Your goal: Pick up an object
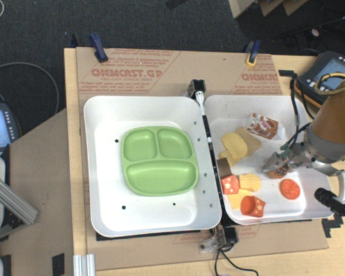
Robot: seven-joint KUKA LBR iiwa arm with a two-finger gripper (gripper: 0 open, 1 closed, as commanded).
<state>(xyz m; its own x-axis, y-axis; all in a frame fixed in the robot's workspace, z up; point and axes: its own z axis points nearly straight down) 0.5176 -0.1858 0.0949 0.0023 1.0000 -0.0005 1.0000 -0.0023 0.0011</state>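
Jaws point(278, 167) on the single arm point(332, 125) sit low in the right bin point(218, 105), down among the toy food near its right side, and whether they are spread or closed cannot be told, since they show as a small dark, greyish cluster. Something brownish lies right at their tips, too small and blurred to identify, and it cannot be told whether it is gripped. Just below and to the right of them rests a red tomato-like piece point(290, 189), close by but apart. Up and to the left, near the bin's far wall, lies a red and white packet point(263, 126). Left of the jaws a pale yellow lump point(236, 145) sits against a tan piece, with a small brown block point(223, 167) just below it at the bin's left wall. Along the near edge are a red cube with white marks point(230, 184), a yellow corn-like piece point(250, 181) touching it on the right, a flat yellow slice point(236, 199) beneath, and a red pepper-like piece point(253, 206) resting on that slice. The left bin point(98, 154) holds a green divided plate point(159, 160) with three compartments, lying flat near its middle. Both bins sit side by side on a brown-papered counter point(80, 79), with a blue clamp point(97, 46) at its far left edge.
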